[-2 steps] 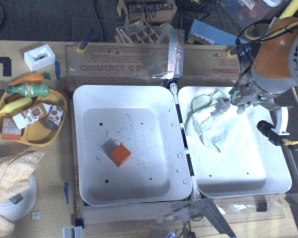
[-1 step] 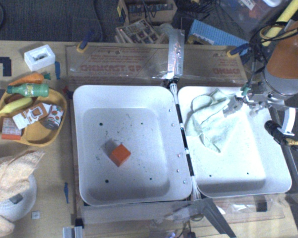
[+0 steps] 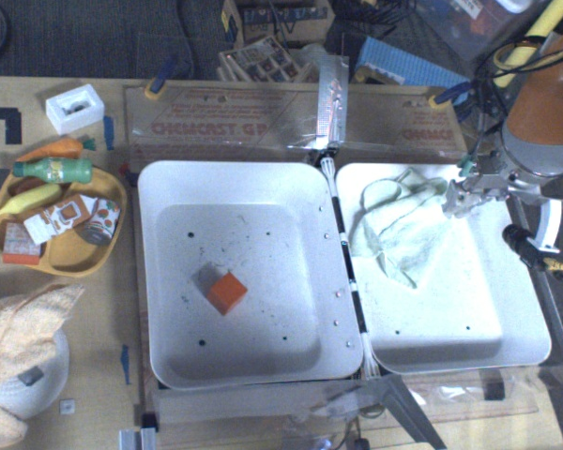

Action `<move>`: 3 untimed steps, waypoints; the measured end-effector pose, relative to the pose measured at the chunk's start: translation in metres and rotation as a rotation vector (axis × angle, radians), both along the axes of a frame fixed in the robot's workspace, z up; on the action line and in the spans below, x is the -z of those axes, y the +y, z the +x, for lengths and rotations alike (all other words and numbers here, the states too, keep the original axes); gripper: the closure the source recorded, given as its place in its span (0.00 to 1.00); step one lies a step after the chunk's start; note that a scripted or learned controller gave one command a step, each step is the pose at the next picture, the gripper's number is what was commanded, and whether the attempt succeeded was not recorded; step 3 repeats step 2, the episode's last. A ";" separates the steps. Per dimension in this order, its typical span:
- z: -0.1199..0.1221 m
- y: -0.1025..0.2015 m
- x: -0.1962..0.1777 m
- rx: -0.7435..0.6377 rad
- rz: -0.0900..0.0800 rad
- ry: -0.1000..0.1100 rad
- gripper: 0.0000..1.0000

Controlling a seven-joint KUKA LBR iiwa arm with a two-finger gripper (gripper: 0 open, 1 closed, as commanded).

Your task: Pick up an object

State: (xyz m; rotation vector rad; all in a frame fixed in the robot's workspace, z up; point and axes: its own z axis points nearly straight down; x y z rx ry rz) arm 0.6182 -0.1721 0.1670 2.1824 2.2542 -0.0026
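Cloth point(image 3: 402, 225), pale and crumpled, sprawls across the upper left of the right bin point(image 3: 469, 345), and that is where the action is. The gripper point(image 3: 458, 198) sits right at the cloth's upper right corner, at the bin's far end. A fold of the pale fabric runs up to meet the metal there, touching or very nearly so. Whether the pincer is spread or closed cannot be told from this slanted look down; the metal parts blur together against the white, and no fabric can be made out clamped in it. The arm point(image 3: 542, 111) comes in from the right, orange band bright above the grey wrist.

Over in the left bin point(image 3: 169, 195), an orange cube point(image 3: 229, 292) lies alone on the floor, a little below the middle, with a grey shadow at its upper left. It is well apart from the gripper, on the other side of the seam where the two bins meet.

Off the bins, on the bench's left, a yellow bowl point(image 3: 75, 256) carries toy food: a green bottle point(image 3: 54, 170), a banana point(image 3: 23, 200) and some small packets. A white box point(image 3: 75, 108) stands above it. Low on the left, a fuzzy tan cloth point(image 3: 19, 326) spills over a grey dish. Cardboard point(image 3: 225, 125) with red lettering lies flat behind both bins.
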 end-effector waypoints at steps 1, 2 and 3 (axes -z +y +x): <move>0.000 0.000 0.000 0.000 0.000 0.000 0.00; -0.007 0.018 0.074 0.024 0.003 0.000 0.00; -0.007 0.018 0.074 0.024 0.003 0.000 0.00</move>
